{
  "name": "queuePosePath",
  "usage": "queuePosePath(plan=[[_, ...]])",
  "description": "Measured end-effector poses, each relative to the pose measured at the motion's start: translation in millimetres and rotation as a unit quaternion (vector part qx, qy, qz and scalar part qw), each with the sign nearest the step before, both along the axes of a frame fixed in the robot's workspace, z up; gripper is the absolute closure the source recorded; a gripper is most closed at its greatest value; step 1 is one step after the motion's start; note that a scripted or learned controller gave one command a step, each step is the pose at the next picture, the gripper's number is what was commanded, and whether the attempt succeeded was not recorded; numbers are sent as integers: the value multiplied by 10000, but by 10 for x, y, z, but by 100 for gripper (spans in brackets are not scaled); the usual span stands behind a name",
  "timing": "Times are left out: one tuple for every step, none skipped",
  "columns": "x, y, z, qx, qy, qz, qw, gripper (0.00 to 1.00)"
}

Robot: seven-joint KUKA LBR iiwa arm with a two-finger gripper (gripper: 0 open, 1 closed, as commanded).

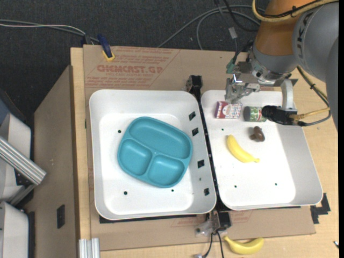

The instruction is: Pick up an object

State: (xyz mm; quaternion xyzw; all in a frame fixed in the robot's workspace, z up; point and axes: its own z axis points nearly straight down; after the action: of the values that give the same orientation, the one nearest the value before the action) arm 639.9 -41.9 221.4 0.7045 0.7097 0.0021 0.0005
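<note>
Grey and orange, the arm's gripper (235, 93) hangs at twelve o'clock in the right bin (301, 160), just above a small carton (228, 110); its grip cannot be told. A banana (240, 149) lies mid-bin, a blue plate (155, 151) in the left bin (102, 144)

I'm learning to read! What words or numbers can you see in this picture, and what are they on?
"CHEMCAST GP", in red print on the brown board behind the bins; the smaller red lines under it are too blurred to read.
The red and white box under the hand has print, too small to read.
The small can beside the box has a label, also too blurred to read.
</note>
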Motion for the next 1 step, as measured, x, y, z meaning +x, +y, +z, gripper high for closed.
queuePosePath(plan=[[82,556,-89,-1,12,-1,10000,100]])
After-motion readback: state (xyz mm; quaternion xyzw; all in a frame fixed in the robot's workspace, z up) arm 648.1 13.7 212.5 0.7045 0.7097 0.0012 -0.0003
